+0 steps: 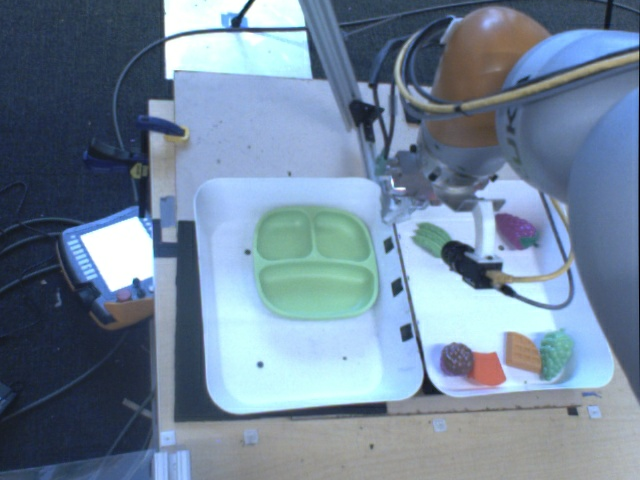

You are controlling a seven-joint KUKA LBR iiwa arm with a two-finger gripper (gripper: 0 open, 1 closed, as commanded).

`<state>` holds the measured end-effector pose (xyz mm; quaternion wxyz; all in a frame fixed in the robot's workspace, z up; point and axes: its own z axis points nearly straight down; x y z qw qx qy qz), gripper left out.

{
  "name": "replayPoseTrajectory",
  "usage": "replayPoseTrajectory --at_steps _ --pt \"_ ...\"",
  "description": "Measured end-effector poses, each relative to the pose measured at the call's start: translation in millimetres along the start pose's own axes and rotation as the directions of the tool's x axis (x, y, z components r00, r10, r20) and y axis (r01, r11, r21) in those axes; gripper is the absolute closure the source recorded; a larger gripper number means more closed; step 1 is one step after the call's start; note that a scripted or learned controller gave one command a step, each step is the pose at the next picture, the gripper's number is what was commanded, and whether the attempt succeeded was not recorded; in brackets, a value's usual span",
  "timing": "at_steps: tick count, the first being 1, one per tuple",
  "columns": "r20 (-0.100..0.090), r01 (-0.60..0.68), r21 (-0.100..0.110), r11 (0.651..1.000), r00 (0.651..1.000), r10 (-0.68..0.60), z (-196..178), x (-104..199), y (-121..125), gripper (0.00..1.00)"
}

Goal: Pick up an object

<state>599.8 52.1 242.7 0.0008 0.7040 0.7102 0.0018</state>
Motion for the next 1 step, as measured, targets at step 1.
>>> replayPoseTrajectory --at_steps 1 --pt "-0.001 0.001 0.001 1.000 1.000 -0.001 2.0 49.5 9.6 1.00"
